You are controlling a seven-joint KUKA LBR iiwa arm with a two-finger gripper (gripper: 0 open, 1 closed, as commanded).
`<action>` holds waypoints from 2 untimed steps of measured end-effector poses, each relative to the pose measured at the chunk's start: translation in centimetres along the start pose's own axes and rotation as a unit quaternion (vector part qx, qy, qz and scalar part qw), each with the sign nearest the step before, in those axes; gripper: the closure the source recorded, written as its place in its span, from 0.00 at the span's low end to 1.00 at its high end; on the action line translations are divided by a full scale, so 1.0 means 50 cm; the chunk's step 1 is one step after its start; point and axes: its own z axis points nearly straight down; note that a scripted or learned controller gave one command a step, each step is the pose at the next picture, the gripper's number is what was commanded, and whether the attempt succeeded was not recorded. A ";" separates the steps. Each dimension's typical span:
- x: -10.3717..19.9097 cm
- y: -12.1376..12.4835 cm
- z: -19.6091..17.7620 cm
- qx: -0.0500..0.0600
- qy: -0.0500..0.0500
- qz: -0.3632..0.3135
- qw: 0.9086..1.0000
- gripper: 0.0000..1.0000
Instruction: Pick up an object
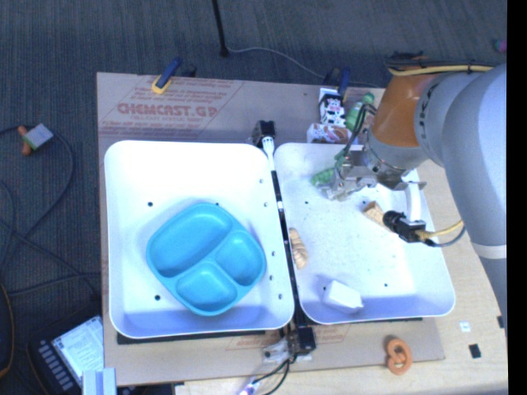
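Observation:
My gripper is low in the far part of the right bin, pointing down at the bin floor. A small green thing lies right against its left side; whether it sits between the fingers is hidden. A small tan piece rests just to the right of the gripper. Against the bin's left wall lies a tan, bread-like piece, and a white block sits near the front.
The left bin holds a blue divided plate. A black bar runs between the bins. On the bench lie a small printed box behind the right bin and an orange ring-shaped thing in front.

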 end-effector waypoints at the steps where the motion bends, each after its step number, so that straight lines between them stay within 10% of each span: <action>1: -0.156 0.045 -0.028 0.009 0.002 0.000 1.000 1.00; 2: -0.198 0.005 -0.340 0.002 0.000 -0.001 1.000 1.00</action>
